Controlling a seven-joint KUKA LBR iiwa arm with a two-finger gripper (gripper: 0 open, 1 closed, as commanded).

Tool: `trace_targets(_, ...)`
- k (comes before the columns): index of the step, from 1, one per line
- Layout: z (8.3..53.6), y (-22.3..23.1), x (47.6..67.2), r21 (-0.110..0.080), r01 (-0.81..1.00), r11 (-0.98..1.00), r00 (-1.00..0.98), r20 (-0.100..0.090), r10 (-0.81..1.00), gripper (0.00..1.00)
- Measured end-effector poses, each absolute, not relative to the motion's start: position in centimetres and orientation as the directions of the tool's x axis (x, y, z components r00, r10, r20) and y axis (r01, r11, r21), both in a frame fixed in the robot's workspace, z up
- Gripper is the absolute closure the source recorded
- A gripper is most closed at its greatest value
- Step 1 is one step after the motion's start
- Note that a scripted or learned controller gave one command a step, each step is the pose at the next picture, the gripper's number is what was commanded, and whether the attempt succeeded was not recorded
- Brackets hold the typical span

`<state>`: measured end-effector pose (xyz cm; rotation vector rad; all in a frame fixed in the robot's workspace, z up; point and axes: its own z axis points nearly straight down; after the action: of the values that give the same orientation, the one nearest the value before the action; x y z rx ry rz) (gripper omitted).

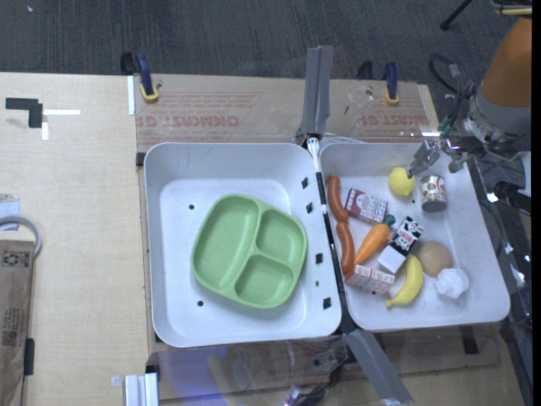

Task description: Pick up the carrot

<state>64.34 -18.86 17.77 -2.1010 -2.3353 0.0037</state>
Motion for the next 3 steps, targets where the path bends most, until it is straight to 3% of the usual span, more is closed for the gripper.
trace_targets(1, 12.2, -10.9, 62.6, -0.004, 0.996, 0.089, -0.089, 0.000, 0.996, 0.00)
trace_targets(2, 9.2, -11.6, 55.4, 0.000, 0.990, -0.141, 0.141, -0.001, 0.990, 0.00)
trace_targets(3, 10.0, -11.7, 55.5, -0.001, 0.989, -0.145, 0.145, -0.002, 0.989, 1.00)
